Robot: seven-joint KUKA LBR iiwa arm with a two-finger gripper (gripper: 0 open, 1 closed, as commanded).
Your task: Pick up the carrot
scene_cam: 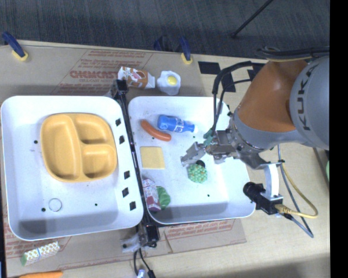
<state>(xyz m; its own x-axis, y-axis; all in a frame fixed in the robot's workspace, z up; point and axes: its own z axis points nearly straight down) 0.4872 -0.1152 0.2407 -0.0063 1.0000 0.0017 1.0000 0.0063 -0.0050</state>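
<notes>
The carrot (155, 130) is a short orange-red stick lying aslant in the back left part of the right bin (220, 207). It rests on the bin floor, just left of a blue bottle (175, 124). My gripper (195, 158) hangs over the middle of the right bin, right of the carrot and nearer the front. It sits directly above a green knobbly ball (197, 173). Nothing shows in its grasp, and the carrot lies apart from it.
A yellow square slice (152, 157) and a red-green packet (154, 196) lie in the right bin's left half. The left bin (17, 155) holds a yellow divided plate (79, 145). Small items (169, 82) stand behind the bins. An orange piece (40, 274) lies at the bottom left edge.
</notes>
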